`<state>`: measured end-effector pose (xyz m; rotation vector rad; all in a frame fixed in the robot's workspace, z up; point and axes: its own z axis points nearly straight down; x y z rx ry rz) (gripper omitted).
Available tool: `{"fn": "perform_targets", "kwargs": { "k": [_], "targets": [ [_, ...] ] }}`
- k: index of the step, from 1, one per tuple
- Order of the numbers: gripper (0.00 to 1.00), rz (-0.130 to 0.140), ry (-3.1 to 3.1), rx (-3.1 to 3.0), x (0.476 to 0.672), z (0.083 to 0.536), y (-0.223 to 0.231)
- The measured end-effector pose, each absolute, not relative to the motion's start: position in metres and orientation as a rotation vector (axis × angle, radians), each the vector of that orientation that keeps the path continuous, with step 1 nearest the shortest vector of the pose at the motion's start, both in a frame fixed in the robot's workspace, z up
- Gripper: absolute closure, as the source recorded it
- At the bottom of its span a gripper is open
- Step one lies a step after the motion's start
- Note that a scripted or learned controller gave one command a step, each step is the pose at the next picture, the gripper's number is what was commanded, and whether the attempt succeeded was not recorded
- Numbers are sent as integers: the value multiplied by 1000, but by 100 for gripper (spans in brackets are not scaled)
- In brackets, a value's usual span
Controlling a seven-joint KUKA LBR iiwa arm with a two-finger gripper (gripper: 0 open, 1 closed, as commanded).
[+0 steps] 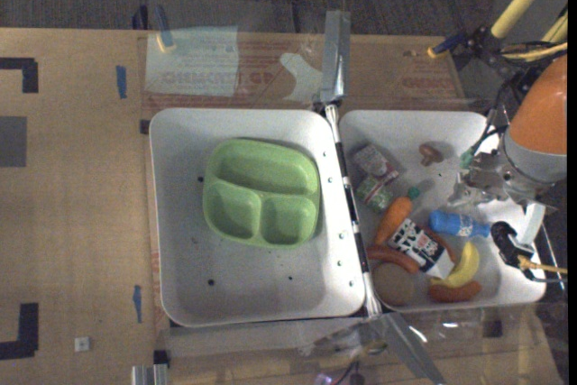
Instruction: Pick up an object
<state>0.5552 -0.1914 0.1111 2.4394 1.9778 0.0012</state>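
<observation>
The claw (476,187) hangs over the right bin (451,123), just above the blue bottle (459,224), and I cannot tell its state. Near the bottle lie a banana (465,266), a carrot (393,219) and a black-and-white carton (420,247) whose print is too small to read. The left bin (176,221) holds a green tray (262,192).

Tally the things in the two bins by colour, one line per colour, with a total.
Green: 2, the divided tray and a bottle
Orange: 1, the carrot
Blue: 1, the bottle
Yellow: 1, the banana
Red-brown: 2, sausages
Brown: 2, a small lump and a round piece
Black-and-white: 1, the carton
Grey: 1, a packet
Total: 11
</observation>
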Motion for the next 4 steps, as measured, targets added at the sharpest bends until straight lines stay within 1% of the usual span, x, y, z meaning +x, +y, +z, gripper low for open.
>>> {"fn": "perform_targets", "kwargs": {
  "k": [1,2,3,4],
  "targets": [
    [0,1,1978,2440,555,111,-191],
    [0,3,2024,2399,539,86,-145],
    [100,11,2017,2398,542,98,-146],
    [100,-1,1892,2508,609,210,-67]
  ]
}}
